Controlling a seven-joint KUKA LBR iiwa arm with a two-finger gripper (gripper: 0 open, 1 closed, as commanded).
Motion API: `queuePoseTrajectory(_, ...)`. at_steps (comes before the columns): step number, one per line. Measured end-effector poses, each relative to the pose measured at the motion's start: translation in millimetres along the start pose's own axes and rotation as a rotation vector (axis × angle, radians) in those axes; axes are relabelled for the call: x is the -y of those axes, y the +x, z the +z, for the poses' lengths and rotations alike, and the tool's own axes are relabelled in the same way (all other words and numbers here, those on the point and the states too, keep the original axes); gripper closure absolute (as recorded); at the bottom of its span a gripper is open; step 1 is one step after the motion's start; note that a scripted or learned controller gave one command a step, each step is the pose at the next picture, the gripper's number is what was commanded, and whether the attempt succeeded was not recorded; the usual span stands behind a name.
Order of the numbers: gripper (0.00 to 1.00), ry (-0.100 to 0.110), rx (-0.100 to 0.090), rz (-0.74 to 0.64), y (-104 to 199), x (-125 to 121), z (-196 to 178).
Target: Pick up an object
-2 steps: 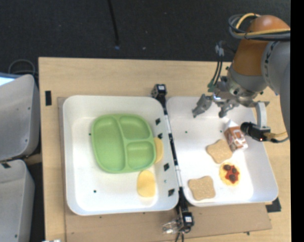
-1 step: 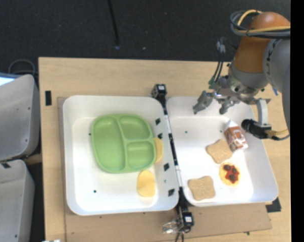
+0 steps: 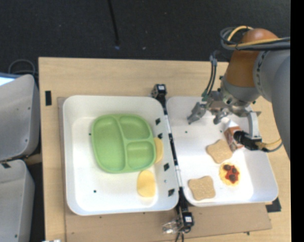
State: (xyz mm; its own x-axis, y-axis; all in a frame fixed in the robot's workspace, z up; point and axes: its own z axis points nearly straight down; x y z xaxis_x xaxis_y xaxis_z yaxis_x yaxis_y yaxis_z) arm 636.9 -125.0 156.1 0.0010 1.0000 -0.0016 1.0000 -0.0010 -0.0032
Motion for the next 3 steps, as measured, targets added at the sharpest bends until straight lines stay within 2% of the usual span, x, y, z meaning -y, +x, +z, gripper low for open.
queuePoseTrajectory(1,0.00,-0.001,0.001,0.003,-1.3,0.3,52.5)
queuePoseTrajectory(2,1.00,-0.008,0.001,0.006,-2.4,-1.4,38.2)
queuePoseTrajectory(3,1.00,-0.011,-0.001,-0.003,5.1,-1.2,-21.7)
